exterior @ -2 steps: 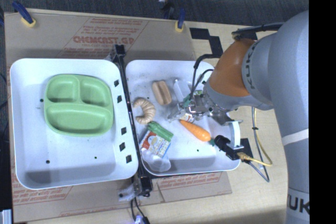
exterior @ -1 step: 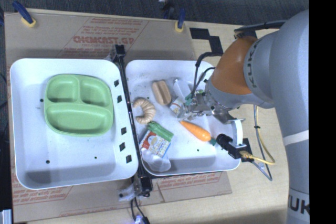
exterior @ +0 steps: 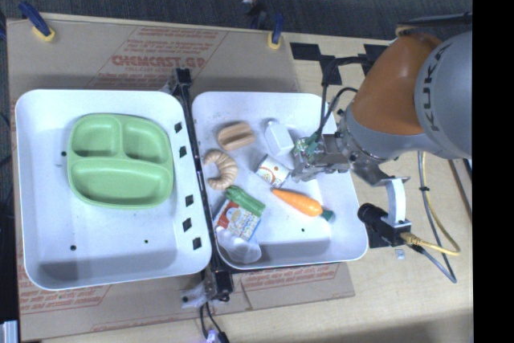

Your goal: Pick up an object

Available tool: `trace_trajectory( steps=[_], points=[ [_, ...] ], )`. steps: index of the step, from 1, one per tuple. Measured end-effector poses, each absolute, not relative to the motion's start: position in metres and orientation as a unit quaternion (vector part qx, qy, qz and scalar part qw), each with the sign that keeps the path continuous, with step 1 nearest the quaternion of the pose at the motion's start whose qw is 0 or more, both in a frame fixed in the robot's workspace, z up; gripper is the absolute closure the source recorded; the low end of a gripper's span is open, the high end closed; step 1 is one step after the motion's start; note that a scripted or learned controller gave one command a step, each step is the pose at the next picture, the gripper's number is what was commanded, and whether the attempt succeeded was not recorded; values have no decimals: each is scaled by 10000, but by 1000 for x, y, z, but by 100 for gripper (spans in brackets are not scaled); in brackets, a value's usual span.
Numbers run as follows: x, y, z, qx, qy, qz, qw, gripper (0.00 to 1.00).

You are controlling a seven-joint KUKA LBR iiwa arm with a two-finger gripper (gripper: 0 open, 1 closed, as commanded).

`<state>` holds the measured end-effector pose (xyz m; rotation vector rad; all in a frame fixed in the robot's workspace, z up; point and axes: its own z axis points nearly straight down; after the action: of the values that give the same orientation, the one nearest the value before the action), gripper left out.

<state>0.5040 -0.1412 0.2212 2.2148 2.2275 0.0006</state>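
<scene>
1. Arm (exterior: 450,104): bulky, rounded grey shell, dark lettering "KU" readable on the side.
2. Orange band (exterior: 393,88): wide, glossy, dome-shaped, above the wrist.
3. Hand (exterior: 309,159): small metallic cluster, greenish parts, fingers unclear.
4. Black cable (exterior: 328,104) loops off the wrist.
5. White bracket (exterior: 395,201) and black fitting below.

**Claw low over the right bin**

I see the arm (exterior: 418,96) reaching in from the right, its claw (exterior: 307,159) down over the right bin (exterior: 341,241), just above the carrot (exterior: 301,203) and beside a small white cup (exterior: 273,171). Also in that bin: a bun (exterior: 235,135), a croissant (exterior: 222,167), a white block (exterior: 279,138), a green-capped bottle (exterior: 244,199) and a printed pouch (exterior: 237,225). The left bin (exterior: 40,253) holds a green divided plate (exterior: 120,159). Both bins sit on cardboard (exterior: 161,52) on the tabletop (exterior: 401,301).
</scene>
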Motion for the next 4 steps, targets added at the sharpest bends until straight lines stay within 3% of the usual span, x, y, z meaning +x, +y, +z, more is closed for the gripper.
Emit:
trace_trajectory(
  steps=[1, 2, 3, 4],
  points=[
    [504, -141, 221, 7050, 7092, -1, -3, 0],
    [488, -185, 102, 7044, 7098, -5, -2, 0],
    [476, -128, 91, 7039, 7103, -7, -17, 0],
    [477, -129, 102, 7020, 7122, -12, -7, 100]
  ],
)
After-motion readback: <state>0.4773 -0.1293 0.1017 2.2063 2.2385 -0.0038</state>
